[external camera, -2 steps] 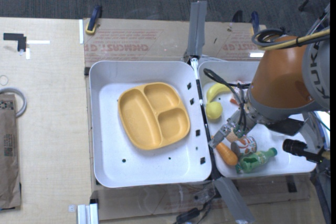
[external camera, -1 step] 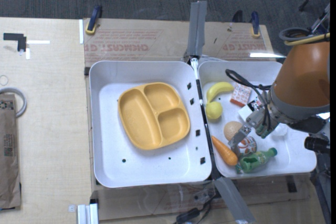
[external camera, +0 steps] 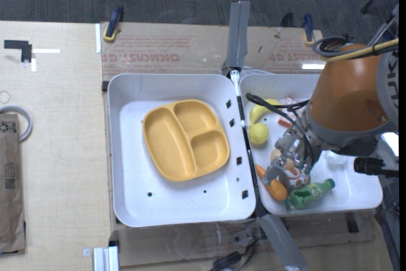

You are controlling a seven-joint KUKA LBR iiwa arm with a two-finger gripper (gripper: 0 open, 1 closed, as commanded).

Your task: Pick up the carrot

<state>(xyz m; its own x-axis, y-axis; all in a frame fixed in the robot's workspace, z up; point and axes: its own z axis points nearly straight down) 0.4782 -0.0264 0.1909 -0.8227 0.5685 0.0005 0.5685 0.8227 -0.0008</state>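
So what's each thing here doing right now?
Yellow plate: upright in the left bin, nothing in its compartments.
Carrot: lying in the right bin, under the gripper.
Green bottle: on its side next to the carrot.
Lemon: resting near the divider.
Banana: lying behind the lemon.
Gripper: low over the carrot; a grasp cannot be made out.

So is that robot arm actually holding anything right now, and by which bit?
Cannot be told: the end effector hangs just above the carrot, but a grip isn't visible.
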